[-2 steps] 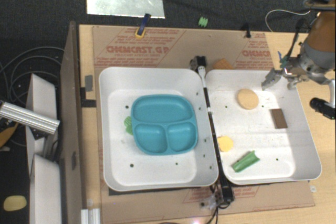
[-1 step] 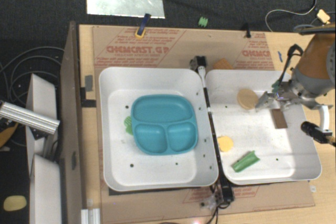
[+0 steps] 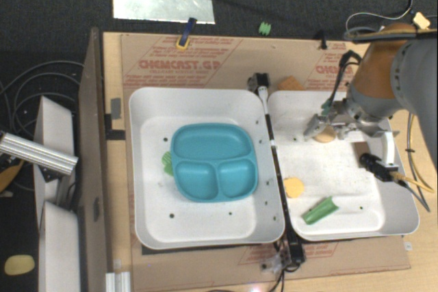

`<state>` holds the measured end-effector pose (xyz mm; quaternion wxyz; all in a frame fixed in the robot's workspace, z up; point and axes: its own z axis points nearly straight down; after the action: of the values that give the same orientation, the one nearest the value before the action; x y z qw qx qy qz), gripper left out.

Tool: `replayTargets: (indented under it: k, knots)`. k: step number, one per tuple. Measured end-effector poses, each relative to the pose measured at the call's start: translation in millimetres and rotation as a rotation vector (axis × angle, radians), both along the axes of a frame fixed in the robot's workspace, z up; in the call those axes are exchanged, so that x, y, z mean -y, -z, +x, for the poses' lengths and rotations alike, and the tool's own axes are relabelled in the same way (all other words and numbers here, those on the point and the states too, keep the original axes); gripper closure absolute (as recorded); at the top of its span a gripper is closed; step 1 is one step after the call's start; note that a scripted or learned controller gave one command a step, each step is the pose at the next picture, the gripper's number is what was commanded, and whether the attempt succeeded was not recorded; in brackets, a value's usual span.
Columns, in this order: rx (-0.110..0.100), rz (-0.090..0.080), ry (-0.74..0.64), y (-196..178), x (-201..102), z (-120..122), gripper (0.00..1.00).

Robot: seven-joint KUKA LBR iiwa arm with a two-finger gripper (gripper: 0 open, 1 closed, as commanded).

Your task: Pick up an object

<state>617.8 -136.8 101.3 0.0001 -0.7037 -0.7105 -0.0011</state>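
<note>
My gripper (image 3: pixel 323 126) hangs low over the back part of the right bin (image 3: pixel 356 222), at the end of the grey arm that reaches in from the right. A small tan object (image 3: pixel 326 137) lies right under its tip, and I cannot tell whether they touch. Nearer the front of the same bin lie a yellow round piece (image 3: pixel 293 187) by the left wall and a green cylinder (image 3: pixel 319 210) on its side.
The left bin (image 3: pixel 147 147) holds a blue divided plate (image 3: pixel 213 161) with a green item (image 3: pixel 166 162) poking out at its left edge. A tan piece (image 3: pixel 290 83) lies on the bench behind the right bin.
</note>
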Motion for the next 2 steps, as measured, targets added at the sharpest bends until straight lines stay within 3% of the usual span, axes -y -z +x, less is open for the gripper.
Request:
replayTargets:
  k: [1,2]
  knots:
    - [0.003,-0.003,0.009,16.6,35.6,6.1,0.0]
    - [0.005,-0.001,0.001,15.4,-12.0,43.7,0.0]
